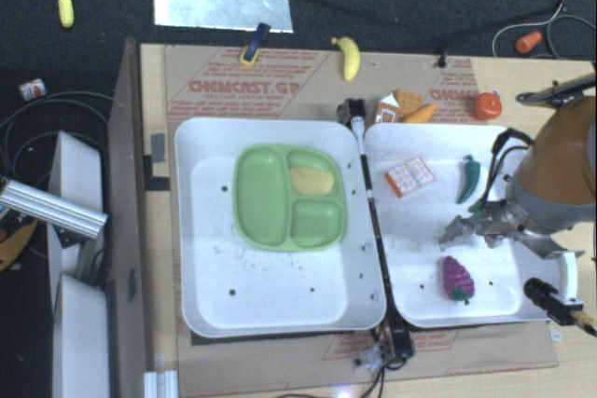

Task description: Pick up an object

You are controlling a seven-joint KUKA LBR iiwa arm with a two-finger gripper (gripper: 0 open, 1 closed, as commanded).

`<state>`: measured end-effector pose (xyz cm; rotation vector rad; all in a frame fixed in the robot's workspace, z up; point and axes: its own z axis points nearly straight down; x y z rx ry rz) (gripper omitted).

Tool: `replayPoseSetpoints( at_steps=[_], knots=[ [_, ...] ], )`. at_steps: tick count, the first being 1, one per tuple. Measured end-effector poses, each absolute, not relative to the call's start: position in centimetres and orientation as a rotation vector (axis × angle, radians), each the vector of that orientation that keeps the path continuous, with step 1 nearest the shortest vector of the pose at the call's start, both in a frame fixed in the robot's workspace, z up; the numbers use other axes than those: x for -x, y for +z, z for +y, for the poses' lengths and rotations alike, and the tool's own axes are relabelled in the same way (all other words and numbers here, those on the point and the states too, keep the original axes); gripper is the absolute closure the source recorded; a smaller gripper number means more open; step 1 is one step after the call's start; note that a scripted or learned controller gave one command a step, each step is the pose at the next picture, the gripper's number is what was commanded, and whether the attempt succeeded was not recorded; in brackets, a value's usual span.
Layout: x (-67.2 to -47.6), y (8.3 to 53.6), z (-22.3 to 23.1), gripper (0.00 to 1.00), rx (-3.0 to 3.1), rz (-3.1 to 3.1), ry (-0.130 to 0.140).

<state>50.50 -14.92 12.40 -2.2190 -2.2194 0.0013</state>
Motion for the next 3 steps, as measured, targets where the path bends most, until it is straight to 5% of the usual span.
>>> replayPoseSetpoints(
  at_steps=[1,2,3],
  knots=[
    [-48.6,11.8,-12.7,0.0,2.218,-2.22,0.0],
    [-48.7,8.3,-14.3,0.0,2.221,-2.221,0.0],
    [-57.1,8.6,-16.1,0.0,2.22,-2.235,-0.006]
  ],
)
